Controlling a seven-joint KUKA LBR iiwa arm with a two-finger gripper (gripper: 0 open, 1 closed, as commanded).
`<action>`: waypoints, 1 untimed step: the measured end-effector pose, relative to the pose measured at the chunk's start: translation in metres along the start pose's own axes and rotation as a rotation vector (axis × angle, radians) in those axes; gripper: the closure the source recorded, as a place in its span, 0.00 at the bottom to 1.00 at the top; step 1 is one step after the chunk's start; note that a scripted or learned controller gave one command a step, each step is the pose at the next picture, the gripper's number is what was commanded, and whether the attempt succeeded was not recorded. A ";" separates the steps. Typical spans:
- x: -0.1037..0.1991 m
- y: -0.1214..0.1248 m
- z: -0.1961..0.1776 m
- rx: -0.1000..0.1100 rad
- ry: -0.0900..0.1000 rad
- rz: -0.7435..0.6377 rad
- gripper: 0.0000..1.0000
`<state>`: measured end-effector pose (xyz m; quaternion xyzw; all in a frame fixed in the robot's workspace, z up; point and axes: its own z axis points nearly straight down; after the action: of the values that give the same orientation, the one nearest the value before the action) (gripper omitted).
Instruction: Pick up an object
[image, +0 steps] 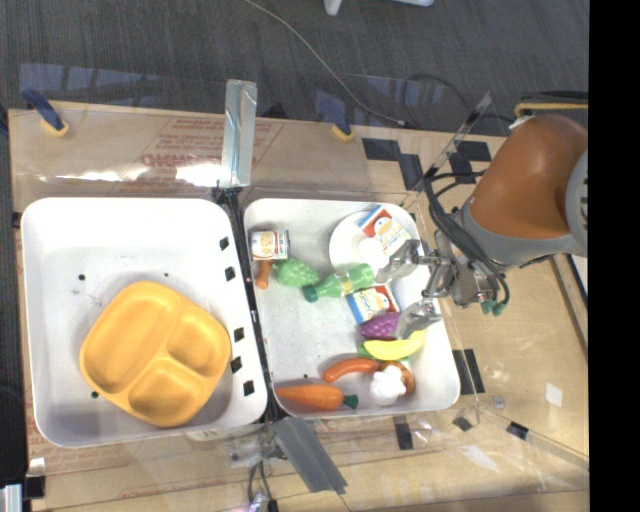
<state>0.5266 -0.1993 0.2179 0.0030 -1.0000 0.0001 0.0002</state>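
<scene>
Looking from the near edge of the bench, I first see the carrot (312, 397) lying along the front wall of the right bin (300, 345). Just behind it are a sausage (350, 368) and a small white and orange toy (391, 380), close together. A little farther in lies the banana (394, 347), with the purple grapes (379, 325) touching its upper side, and then a small box (369, 301) with a picture on it.

The gripper (420, 292) hangs over the right side of this bin, above the box and the grapes. Whether it is open or closed I cannot tell, because the metal parts are blurred together from this angle. Nothing is visibly held by it.

Farther back are two green pieces (308, 279), a small can (269, 244) near the dividing wall, and a white plate (350, 240) with a carton (385, 232) on it. The left bin (50, 260) holds only a yellow tray (155, 349) with compartments.

I judge that the step in hand is the approach: the arm (525, 190) is placed over the crowded group but has not taken an object yet. The next move asks for a straight descent on one piece, probably the grapes or the banana, and because they touch, the gripper could push one aside instead of catching it.
</scene>
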 end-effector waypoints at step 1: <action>-0.018 0.005 0.125 0.000 -0.003 0.217 0.00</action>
<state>0.5441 -0.1944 0.0930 -0.1053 -0.9944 0.0001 -0.0015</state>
